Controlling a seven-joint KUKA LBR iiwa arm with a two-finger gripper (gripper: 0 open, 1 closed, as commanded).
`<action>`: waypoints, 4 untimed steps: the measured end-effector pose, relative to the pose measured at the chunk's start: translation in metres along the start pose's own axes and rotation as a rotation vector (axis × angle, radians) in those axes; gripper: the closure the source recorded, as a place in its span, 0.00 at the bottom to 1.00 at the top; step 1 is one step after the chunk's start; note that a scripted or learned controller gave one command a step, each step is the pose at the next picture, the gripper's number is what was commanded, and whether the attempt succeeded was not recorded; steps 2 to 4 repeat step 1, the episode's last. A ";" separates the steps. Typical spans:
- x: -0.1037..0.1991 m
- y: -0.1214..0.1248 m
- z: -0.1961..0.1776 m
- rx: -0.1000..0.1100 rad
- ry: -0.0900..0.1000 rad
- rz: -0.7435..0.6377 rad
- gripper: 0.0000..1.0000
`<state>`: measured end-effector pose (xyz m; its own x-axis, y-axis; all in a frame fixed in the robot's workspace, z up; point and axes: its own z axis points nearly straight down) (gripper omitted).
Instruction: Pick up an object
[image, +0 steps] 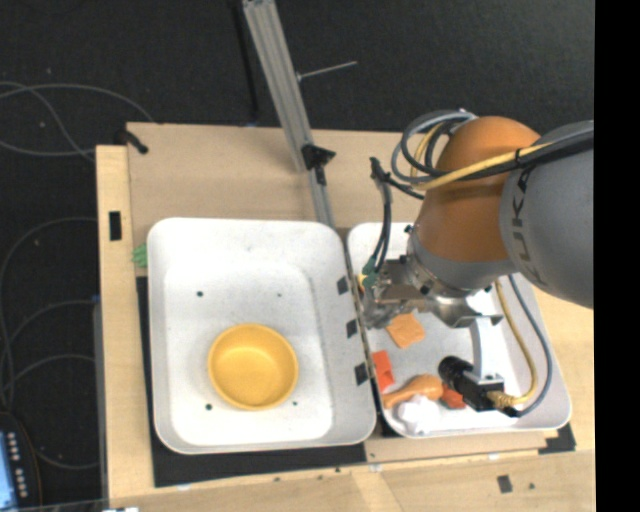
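My gripper (385, 300) hangs low over the left side of the right bin (548, 400), largely covered by the grey and orange wrist above it. Just below and to its right lies a flat orange square piece (405, 331); whether the gripper touches it is unclear. Nearer the front of this bin are a small orange block (381, 368), a tan curved piece (417, 386), a white lump (420, 413) and a small red piece (452, 399). A yellow bowl (252, 365) sits upright in the left bin (230, 250).
The arm's bulk covers the back and middle of the right bin. The divider between the two bins runs right beside the gripper. A slanted metal post (290, 100) rises behind the bins. Cables loop around the wrist.
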<state>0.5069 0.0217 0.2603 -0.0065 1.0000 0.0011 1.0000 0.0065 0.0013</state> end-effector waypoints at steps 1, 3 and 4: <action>0.060 0.009 0.012 0.001 -0.001 -0.001 1.00; 0.060 0.009 0.012 0.001 -0.001 -0.001 1.00; 0.060 0.009 0.012 0.001 -0.001 -0.001 1.00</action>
